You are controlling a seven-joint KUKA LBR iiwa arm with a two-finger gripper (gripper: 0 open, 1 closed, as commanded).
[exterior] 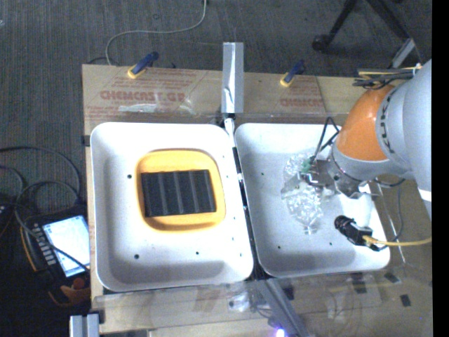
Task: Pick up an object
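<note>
Counter [161, 97]: brown board. Its far strip behind the bins is bare except for two small clamps and an upright metal post [232, 79] at the seam between the bins.

Left bin [112, 209]: shallow, white, with rounded corners. Its right rim lies against the left rim of the right bin [270, 237].

Arm [403, 125]: enters from the right over the right bin's far right corner. The orange band [361, 128] overhangs that bin's right wall and covers that side of its floor.

Yellow holder with a black ribbed insert [180, 189]: lies flat near the middle of the left bin, clear of all four walls. White floor is open all round it, with the widest band along the near wall.

Clear crinkled plastic piece [303, 199]: lies in the right bin, right of centre and apart from the walls. The floor is open to its left and along the near wall; the arm closes off its right side.

Claw [317, 174]: at the far right edge of the plastic piece. Whether it is set wide or narrow cannot be told, nor whether it touches the plastic. No grip on any object is visible.

Clamps: the left clamp [142, 64] and the right clamp [292, 71] sit on the counter's far edge, well apart from each other.
</note>
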